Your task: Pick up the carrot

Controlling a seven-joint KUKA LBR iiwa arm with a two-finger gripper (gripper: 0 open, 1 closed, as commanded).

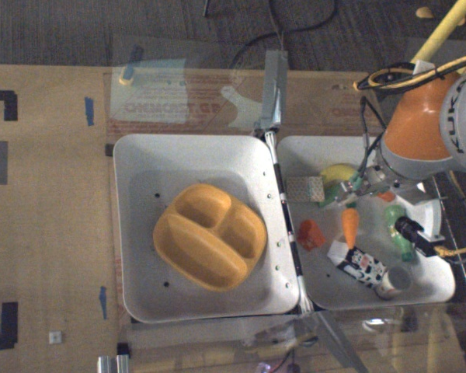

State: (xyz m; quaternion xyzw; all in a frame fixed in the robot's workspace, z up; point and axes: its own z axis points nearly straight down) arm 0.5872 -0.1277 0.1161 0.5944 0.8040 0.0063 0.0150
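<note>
Fixed overhead slant over both bins (pixel 132 208)

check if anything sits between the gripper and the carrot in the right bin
Nothing visible does. The gripper hangs just above the carrot's top end, with bare bin floor between them. The red piece lies to the carrot's left, the milk carton below it and the green bottle to its right, all apart from it.
</note>
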